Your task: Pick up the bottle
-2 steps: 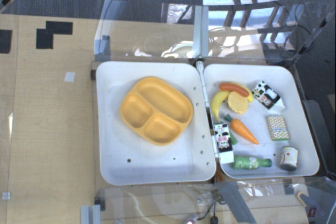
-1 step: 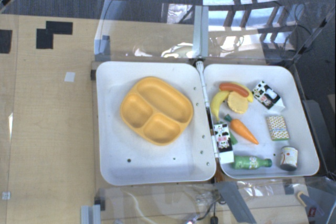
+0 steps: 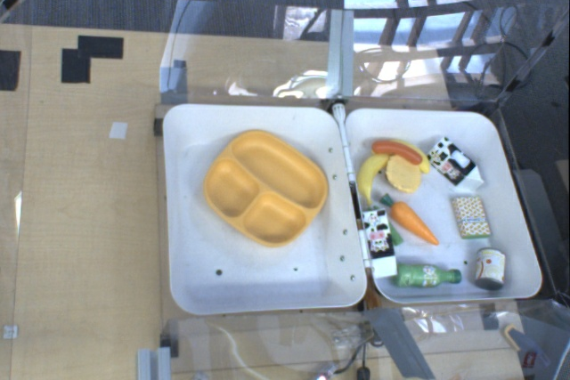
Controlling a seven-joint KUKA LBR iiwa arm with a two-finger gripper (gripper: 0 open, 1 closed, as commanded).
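A green bottle (image 3: pixel 426 276) lies on its side near the front edge of the right bin (image 3: pixel 508 156), its neck pointing right toward a small can (image 3: pixel 489 268). A cow-patterned carton (image 3: pixel 378 239) lies just to its upper left, against the bin's left wall.
The right bin also holds a banana (image 3: pixel 369 174), a sausage (image 3: pixel 398 150), a round yellow piece (image 3: pixel 403 176), a carrot (image 3: pixel 415 223), a second cow-patterned carton (image 3: pixel 452 161) and a cracker (image 3: pixel 469 217). In the left bin (image 3: pixel 196 271) sits a yellow divided plate (image 3: pixel 264 186).
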